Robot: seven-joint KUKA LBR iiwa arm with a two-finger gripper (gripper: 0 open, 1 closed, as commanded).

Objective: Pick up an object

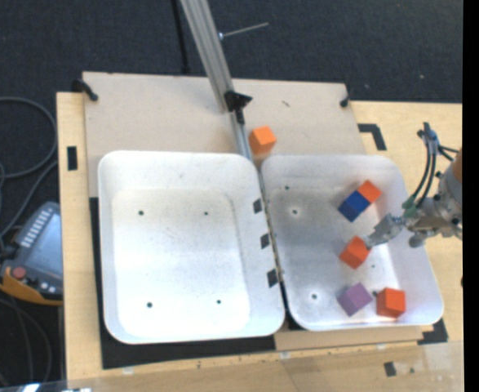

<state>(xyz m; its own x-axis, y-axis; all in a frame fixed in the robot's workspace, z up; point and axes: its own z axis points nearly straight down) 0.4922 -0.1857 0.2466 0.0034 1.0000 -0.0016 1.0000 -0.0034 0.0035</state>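
The right bin (pixel 304 182) holds several blocks. A blue block (pixel 353 207) touches a small orange one (pixel 370 191) near the far right corner. An orange-red block (pixel 354 253) lies mid-bin. A purple block (pixel 354 298) and an orange block (pixel 391 302) rest near the front edge. My gripper (pixel 398 229) reaches in from the right rim, low over the bin, just right of the orange-red block. A grey finger (pixel 383 231) points toward that block. Nothing shows between the fingers.
The left bin (pixel 117 186) sits beside the right one. An orange cube (pixel 261 140) lies on the board behind the bins, next to a slanted metal rail (pixel 210 47). Cables and a pendant (pixel 35 251) lie off the bench at left.
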